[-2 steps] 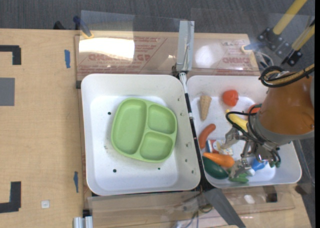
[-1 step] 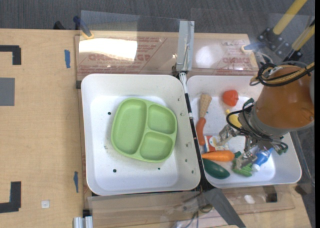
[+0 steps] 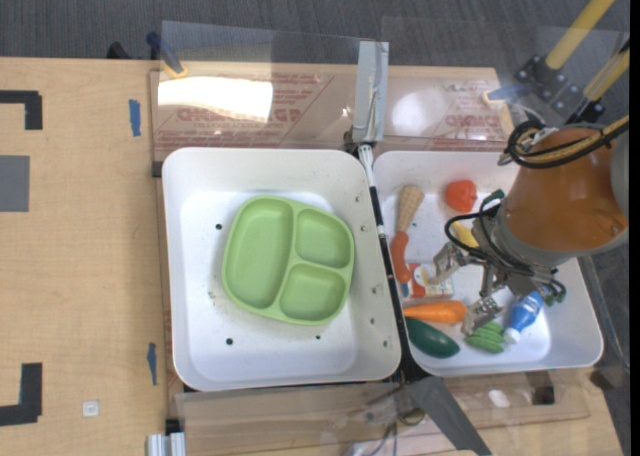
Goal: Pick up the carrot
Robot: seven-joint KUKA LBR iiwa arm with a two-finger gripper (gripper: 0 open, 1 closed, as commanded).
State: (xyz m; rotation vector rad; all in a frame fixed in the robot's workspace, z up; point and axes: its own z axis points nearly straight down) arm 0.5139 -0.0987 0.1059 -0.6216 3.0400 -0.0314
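Carrot [image 3: 434, 312] lies in the right bin [image 3: 575, 344], near-left part, long axis running left-right. End effector [image 3: 465, 279] hangs just above-right of it, fingers spread wide, nothing held.

From my station I can make out reddish printing on the clear panels [image 3: 240, 104] standing behind the two bins, up and left of the gripper [image 3: 470, 289], but the letters are too blurred to read. I find nothing else legible on anything nearer the tool.
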